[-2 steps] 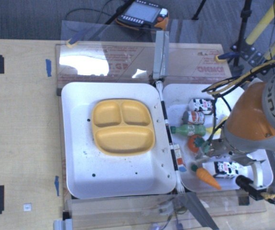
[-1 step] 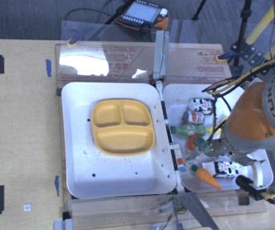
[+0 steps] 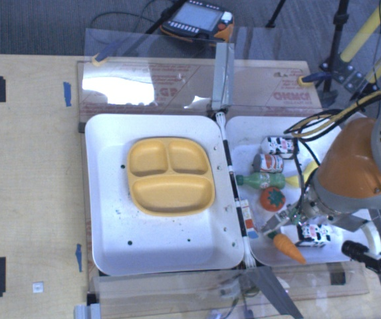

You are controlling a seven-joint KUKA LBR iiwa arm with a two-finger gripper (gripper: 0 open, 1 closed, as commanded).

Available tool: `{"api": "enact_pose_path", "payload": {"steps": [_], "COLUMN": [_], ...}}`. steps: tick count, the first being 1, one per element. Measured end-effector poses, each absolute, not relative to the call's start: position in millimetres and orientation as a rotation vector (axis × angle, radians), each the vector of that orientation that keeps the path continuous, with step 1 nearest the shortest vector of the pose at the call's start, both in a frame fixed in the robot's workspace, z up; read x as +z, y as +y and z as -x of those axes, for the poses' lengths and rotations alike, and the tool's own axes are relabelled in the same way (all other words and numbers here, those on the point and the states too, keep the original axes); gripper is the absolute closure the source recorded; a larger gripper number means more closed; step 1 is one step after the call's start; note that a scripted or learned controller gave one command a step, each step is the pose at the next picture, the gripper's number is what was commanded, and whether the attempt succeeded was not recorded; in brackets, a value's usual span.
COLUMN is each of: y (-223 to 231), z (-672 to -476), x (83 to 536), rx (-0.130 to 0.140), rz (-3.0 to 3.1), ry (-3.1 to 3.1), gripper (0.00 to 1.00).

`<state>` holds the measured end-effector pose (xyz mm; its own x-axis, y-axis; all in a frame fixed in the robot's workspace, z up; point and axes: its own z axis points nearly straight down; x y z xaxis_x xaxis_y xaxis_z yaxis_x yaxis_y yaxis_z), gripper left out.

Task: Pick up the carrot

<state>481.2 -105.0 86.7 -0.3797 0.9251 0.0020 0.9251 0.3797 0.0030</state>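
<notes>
So the carrot point(image 3: 288, 247) is lying flat on the floor of the right bin point(image 3: 256, 135), down by the near edge, pointy end aimed right and toward the near wall. The gripper point(image 3: 295, 212) sits just above and a bit far of it, hanging off the arm point(image 3: 355, 168) that comes in from the right. Whether it's spread or closed, honestly can't tell, it's too small and cluttered there. Nothing reads as clamped on the carrot, so I'd say the grab isn't done yet.

A tomato point(image 3: 272, 199) sits just far of the carrot, then a green bottle point(image 3: 262, 180) and a can point(image 3: 272, 163) farther back. A black-and-white toy point(image 3: 314, 234) lies right beside the carrot. Tight spot, so bumping neighbours looks likely.

Left bin point(image 3: 104, 198) holds a yellow tray point(image 3: 170, 176), well apart.
</notes>
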Motion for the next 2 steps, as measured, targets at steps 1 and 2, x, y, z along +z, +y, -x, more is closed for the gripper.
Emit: {"api": "enact_pose_path", "payload": {"steps": [1, 2], "y": [-105, -121], "z": [-482.7, -487.1], "x": [96, 185], "rx": [-0.008, 0.000], "rz": [1.753, 1.309], "ry": [-2.613, -2.861], "gripper": [1.00, 1.00]}}
